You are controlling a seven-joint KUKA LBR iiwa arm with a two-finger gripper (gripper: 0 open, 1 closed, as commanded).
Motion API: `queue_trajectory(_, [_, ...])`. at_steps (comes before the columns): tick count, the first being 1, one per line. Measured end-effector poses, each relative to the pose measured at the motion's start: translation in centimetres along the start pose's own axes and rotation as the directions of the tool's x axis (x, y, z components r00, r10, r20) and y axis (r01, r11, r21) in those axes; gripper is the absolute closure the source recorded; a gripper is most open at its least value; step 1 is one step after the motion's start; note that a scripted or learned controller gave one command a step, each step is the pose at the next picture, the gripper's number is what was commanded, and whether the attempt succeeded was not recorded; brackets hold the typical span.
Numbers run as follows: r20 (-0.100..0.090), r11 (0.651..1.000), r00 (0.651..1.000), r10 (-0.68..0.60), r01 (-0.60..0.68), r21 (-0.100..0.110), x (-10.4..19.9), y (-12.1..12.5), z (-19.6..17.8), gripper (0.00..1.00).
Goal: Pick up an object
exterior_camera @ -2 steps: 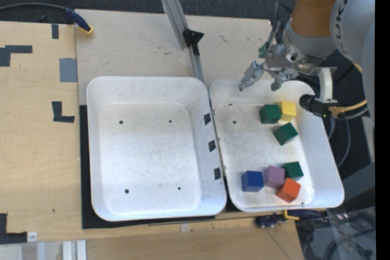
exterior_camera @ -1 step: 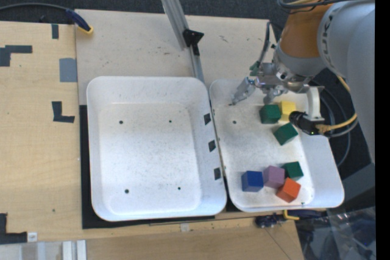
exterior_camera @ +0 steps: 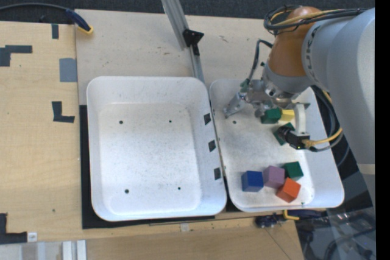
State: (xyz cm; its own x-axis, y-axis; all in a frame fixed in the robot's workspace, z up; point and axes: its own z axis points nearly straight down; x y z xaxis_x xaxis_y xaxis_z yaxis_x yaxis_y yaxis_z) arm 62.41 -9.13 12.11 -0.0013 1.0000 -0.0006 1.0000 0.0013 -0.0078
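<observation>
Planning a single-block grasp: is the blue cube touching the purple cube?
Touching: the camera view shows the blue cube flush against the purple cube, no gap.

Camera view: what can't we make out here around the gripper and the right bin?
- Two-finger gripper: small and blurred in the camera view; finger state unreadable.
- Green and yellow pieces beneath the wrist: partly covered by the grey arm; cannot tell whether they are loose objects or arm parts.
- Shallow white right bin: its far right part is covered by the arm.
- Small dark green cube: partly hidden behind the purple cube.
</observation>
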Motion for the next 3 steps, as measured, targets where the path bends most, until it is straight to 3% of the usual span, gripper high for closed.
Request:
queue_trajectory(1, [-0.001,1.0,1.0,-0.002,0.002,-0.005,0.1,0.2,-1.4,1.0])
queue_trajectory(3, [0.0,1.0,1.0,0.0,0.0,-0.012,0.0,-0.5,-10.6,1.0])
